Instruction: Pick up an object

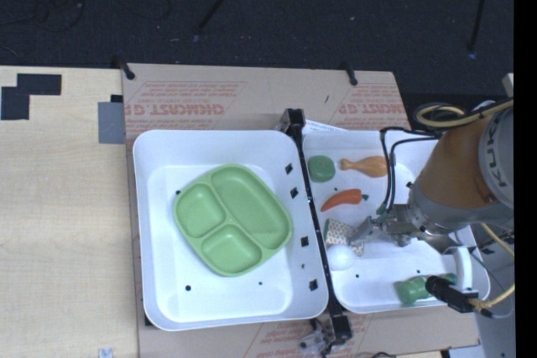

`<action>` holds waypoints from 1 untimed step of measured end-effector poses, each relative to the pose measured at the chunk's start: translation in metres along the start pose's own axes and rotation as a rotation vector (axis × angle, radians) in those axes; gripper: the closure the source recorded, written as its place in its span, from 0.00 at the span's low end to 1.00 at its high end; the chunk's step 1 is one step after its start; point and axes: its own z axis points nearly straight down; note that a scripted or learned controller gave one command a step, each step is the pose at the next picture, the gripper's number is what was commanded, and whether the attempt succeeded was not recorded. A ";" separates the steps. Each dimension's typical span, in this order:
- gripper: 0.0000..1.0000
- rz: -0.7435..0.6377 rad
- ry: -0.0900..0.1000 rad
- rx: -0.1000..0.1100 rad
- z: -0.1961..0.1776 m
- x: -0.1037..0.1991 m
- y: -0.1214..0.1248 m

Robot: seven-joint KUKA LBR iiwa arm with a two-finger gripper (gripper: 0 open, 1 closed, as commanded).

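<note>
1. Left shallow white plastic bin (159, 180): contains one light green three-compartment plastic tray (232, 218), lying flat and turned at an angle, near the bin's centre.
2. Right shallow white plastic bin (369, 298): set just beside the left bin, with a black divider (307, 214) running between them.
3. Round dark green toy piece (320, 168): upper left area of the right bin.
4. Orange-tan toy drumstick (366, 166): just right of the round green piece, lying roughly level.
5. Red-orange toy chilli pepper with green stem (342, 199): below the drumstick, lying slightly slanted.
6. Small patterned speckled item (338, 232): below the pepper, near the divider; its nature cannot be told.
7. White round object (340, 256): just below the patterned item, against the bin floor.
8. Green blocky object (412, 290): lower right of the right bin.
9. Grey arm with orange band (457, 168): reaches in from the right, over the right bin.
10. Two-finger gripper (362, 235): low over the right bin, just beside the patterned item; whether it is apart or together cannot be told.
</note>
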 end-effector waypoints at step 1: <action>1.00 0.004 -0.001 -0.005 -0.012 -0.001 0.001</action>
